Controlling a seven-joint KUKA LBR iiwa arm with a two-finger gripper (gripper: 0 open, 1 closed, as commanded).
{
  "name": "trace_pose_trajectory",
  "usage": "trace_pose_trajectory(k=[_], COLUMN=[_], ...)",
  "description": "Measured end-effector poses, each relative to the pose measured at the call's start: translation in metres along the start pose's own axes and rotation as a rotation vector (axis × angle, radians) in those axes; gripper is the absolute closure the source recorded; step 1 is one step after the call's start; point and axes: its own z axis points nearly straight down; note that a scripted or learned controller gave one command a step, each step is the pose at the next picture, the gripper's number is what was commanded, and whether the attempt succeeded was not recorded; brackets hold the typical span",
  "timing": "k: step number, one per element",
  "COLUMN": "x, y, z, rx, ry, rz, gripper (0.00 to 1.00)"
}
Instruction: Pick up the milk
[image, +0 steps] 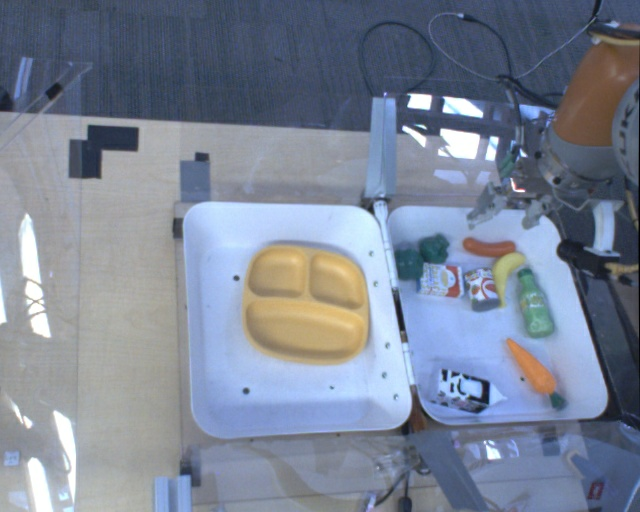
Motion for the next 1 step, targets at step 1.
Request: trace_pose_trajectory(k=[1], x=[0.0232], y=[-0.0689], z=[0.0986], rx=[0.003], ry=[0.001], rz=[-0.026], gripper=[0.0])
